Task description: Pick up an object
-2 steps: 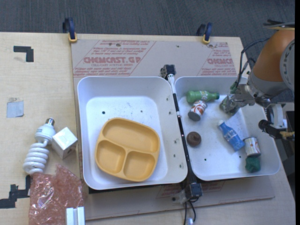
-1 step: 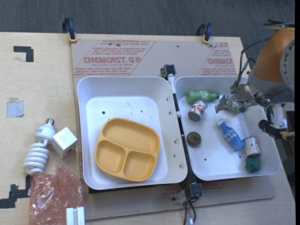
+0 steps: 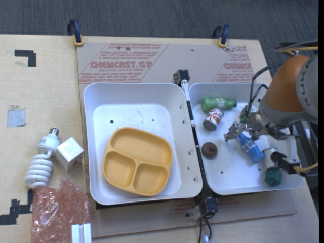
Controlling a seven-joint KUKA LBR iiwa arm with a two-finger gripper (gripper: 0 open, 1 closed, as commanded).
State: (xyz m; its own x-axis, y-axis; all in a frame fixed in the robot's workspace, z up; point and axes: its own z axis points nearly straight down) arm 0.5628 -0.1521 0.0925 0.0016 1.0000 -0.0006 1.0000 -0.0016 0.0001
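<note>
Take the right bin as your landmark: left of it a yellow divided tray fills the other bin. Inside the right bin, the gripper hangs near the middle, and the blue bottle lies tilted just right of it, small with a pale label.

Red print "CHEMCAST GP" is read on the brown protective sheet under the bins, upper left, w/ smaller lines below too small to read. Same print is repeated at upper right, partly cut off by the right bin. No other legible text.
</note>
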